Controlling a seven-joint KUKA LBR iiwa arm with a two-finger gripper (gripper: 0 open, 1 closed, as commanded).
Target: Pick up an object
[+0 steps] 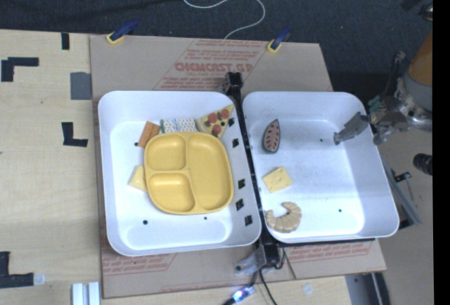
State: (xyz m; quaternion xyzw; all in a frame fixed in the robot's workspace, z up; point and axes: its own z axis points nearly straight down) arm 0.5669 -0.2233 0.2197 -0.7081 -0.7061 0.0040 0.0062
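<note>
camera view: the grey two-finger gripper is hovering over the right white bin near its upper right edge; jaws state cannot be told. in that bin are lying a watermelon slice, a yellow cheese wedge and a tan croissant, well apart from it.

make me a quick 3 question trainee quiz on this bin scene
1. True or false: the yellow tray lies in the right bin.
2. Which item in the right bin lies nearest the camera? A) watermelon slice B) cheese C) croissant
3. Over which bin's edge is the pincer?

Key: 1 false, it lies in the left bin. 2 C. 3 the right bin's.
</note>
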